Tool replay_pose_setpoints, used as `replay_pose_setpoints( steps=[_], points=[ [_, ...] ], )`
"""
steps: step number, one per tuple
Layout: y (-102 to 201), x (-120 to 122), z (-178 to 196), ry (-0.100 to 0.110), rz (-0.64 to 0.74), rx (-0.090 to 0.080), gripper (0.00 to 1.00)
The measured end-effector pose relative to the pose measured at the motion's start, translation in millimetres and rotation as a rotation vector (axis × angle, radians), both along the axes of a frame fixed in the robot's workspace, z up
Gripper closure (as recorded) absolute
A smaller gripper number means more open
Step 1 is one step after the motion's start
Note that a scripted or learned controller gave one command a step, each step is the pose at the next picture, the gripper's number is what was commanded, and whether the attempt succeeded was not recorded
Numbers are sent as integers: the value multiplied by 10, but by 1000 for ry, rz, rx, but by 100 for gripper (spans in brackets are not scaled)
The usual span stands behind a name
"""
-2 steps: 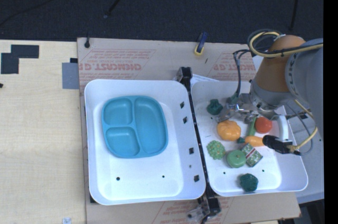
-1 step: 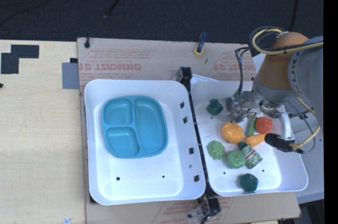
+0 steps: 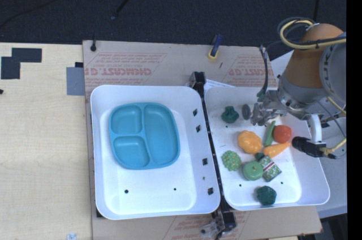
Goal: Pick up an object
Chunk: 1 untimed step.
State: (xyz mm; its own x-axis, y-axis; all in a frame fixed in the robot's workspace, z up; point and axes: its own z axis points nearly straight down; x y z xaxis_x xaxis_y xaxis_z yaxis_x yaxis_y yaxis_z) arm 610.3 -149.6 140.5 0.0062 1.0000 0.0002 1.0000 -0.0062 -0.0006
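Toy food (image 3: 249,141) lies clustered in the right bin (image 3: 308,188); nothing is lifted, so the pick is not yet done. The gripper (image 3: 261,114) hangs low over the cluster's upper edge; its opening cannot be judged. Open floor remains along the bin's right wall. The left bin (image 3: 104,182) holds 1 blue tray (image 3: 144,135).

My arm (image 3: 325,72) is rounded grey metal, with a broad orange band swelling above the wrist. A yellow cable loops over the top. My gripper (image 3: 261,114) is dull grey, blocky metal, trailing thin dark cables.
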Motion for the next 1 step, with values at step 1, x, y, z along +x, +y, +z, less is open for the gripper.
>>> replay_pose_setpoints(
  steps=[1],
  points=[
    [-22,-45,625,-4,0,-1,100]
  ],
)
